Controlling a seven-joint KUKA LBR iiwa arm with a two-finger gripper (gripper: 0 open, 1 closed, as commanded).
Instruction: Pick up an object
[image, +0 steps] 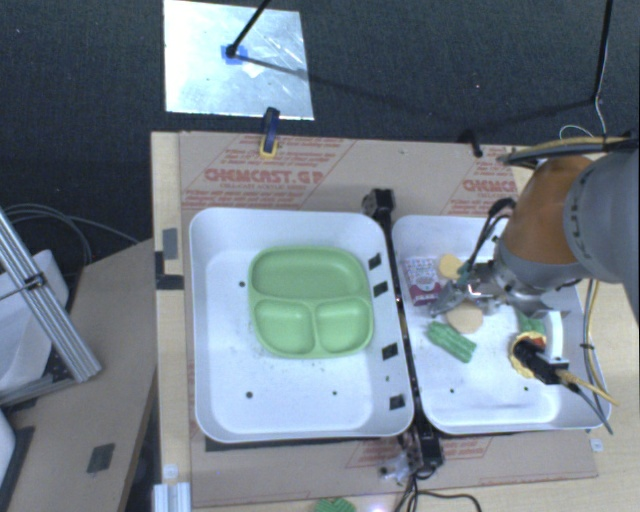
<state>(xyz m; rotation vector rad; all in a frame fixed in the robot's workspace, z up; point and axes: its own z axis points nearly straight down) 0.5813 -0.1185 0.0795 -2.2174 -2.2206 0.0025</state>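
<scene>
Below, two white bins (215, 330), one green tray (308, 302) – left

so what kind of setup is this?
Likely a lab pick-test bench: two white bins on a protective board, robot arm over small items, green tray, loose cables.

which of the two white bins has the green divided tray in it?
The left bin: the green tray lies in it. The right bin holds small items under the gripper.

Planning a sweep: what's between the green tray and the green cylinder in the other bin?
In the camera view: the bins' adjoining walls with black clips, between green tray and green cylinder.
</scene>
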